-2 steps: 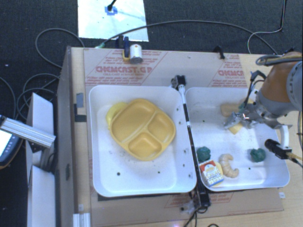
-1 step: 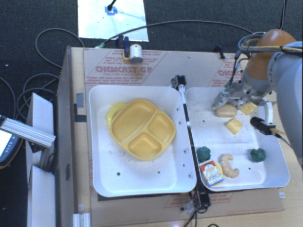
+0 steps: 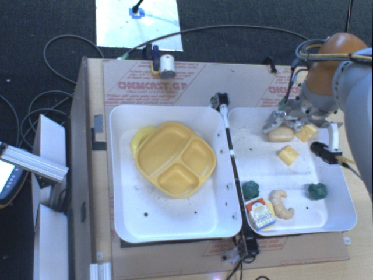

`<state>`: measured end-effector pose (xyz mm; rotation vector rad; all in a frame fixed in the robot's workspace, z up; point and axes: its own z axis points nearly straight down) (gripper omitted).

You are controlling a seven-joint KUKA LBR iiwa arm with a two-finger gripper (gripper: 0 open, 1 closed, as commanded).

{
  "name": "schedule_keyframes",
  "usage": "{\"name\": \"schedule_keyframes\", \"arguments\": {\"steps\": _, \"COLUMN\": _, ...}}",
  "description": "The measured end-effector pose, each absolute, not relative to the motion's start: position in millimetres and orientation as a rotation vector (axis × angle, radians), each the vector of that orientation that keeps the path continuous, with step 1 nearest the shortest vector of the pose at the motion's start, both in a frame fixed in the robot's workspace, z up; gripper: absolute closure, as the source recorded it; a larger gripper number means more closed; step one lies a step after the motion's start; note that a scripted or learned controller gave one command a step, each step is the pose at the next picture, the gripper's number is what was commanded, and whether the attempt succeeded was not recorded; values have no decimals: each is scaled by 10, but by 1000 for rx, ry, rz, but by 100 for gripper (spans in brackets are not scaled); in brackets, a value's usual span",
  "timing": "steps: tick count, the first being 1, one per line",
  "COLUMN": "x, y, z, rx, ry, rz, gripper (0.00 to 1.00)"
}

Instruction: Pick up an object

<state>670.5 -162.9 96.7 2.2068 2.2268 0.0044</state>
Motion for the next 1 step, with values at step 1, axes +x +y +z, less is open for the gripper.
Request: {"name": "schedule_keyframes", "arguments": {"steps": 1, "x": 6561, "y": -628, "z": 1860, "rx": 2213, "ry": 2225, "rz": 7, "gripper": 100}}
